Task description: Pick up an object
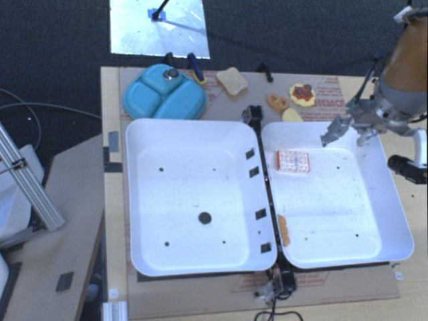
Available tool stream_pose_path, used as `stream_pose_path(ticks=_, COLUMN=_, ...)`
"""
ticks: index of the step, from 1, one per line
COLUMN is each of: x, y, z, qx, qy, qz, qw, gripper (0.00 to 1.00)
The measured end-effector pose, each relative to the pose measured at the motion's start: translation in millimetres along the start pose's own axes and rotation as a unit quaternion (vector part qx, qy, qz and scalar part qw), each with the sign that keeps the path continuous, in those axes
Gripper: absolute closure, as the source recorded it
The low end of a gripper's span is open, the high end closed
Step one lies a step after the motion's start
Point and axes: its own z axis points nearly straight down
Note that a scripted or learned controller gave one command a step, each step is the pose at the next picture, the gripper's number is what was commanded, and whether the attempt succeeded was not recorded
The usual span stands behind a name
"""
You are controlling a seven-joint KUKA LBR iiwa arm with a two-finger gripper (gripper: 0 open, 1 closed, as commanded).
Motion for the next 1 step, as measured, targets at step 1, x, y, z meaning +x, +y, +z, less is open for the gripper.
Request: stream_pose_path(ticks=1, x=-50.4, y=52.3, z=139.9, qx=-0.004, qy=-0.002, qz=0.0, qw=1.0, gripper=0.0)
